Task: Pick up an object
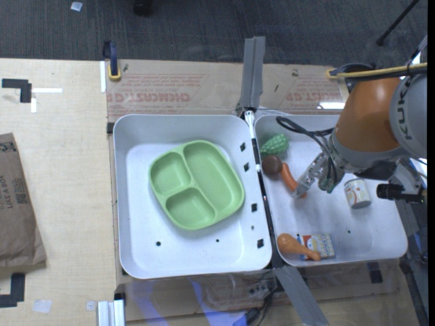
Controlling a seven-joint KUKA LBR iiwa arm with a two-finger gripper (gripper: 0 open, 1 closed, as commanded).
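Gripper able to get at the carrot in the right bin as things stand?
Probably yes. The gripper hangs just right of the carrot, nothing lying between them. The brown ball touches the carrot's left end, so a close there may catch it too.

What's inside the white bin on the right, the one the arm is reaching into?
The right bin holds a green knobbly toy, a brown ball, a carrot, a white cup, an orange piece and a small box. The arm covers the far right corner.
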